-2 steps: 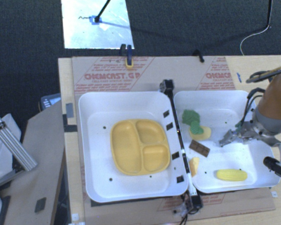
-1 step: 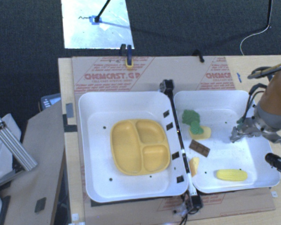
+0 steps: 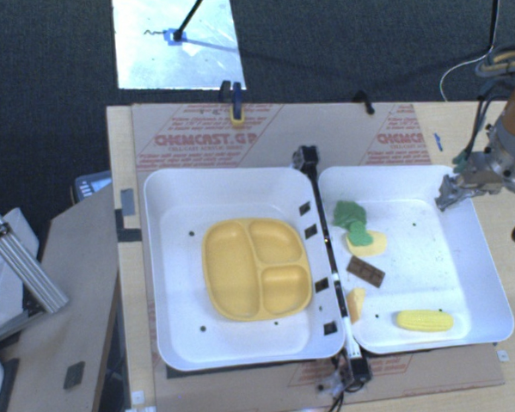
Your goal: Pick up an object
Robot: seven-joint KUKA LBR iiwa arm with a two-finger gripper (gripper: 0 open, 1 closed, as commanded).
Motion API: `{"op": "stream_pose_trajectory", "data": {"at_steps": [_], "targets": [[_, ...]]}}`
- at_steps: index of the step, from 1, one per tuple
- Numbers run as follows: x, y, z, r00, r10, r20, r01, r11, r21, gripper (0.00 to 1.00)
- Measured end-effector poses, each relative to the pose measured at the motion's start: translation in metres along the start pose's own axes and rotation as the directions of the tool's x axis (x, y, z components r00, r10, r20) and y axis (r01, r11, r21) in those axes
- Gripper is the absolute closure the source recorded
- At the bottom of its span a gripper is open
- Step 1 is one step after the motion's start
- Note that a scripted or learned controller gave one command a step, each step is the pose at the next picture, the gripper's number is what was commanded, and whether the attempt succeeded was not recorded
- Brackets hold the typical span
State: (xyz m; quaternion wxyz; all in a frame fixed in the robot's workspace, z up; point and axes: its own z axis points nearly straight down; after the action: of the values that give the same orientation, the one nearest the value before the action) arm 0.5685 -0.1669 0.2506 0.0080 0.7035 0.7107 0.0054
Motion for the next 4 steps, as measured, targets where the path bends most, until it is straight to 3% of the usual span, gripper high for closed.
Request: {"op": "stream_pose_trajectory", "data": {"at_steps": [1, 2, 3, 4], "targets": [[0.044, -0.003, -0.142, 1.0, -0.001, -0.001, 0.001, 1.0, -0.001, 1.0], [0.085, 0.025, -0.055, 1.0, 0.001, -0.005, -0.001, 1.0, 0.022, 1.0], [0.167, 0.001, -0.146, 1.0, -0.002, -0.005, 0.002, 1.0, 0.008, 1.0], [0.196, -0.044, -0.293, 1.0, 0.0, -0.008, 0.0, 1.0, -0.001, 1.0]]}}
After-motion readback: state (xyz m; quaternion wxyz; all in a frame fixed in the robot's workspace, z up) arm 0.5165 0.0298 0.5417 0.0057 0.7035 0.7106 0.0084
